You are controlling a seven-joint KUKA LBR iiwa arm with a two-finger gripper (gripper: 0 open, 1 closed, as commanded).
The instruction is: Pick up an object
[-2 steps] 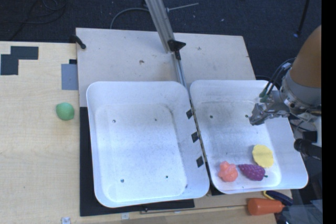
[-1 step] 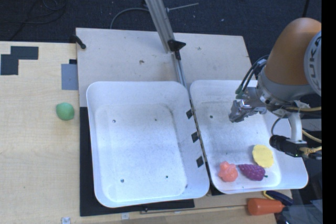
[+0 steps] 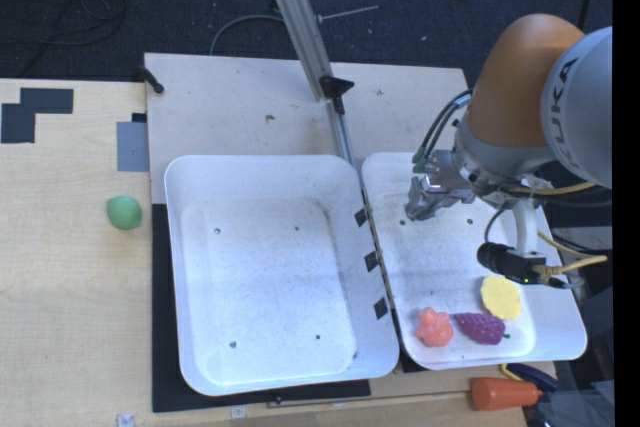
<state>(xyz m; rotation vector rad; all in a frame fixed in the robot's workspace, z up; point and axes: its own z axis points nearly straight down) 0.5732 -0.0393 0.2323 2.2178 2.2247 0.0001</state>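
Meanwhile the gripper is hovering over the right bin — jaw state unclear — well above the purple grapes.

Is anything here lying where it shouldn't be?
A green ball sits on the wooden bench left of both bins, and an orange object lies outside the right bin, past its near edge.

Yellow, purple and pink toys lie near the right bin's front.
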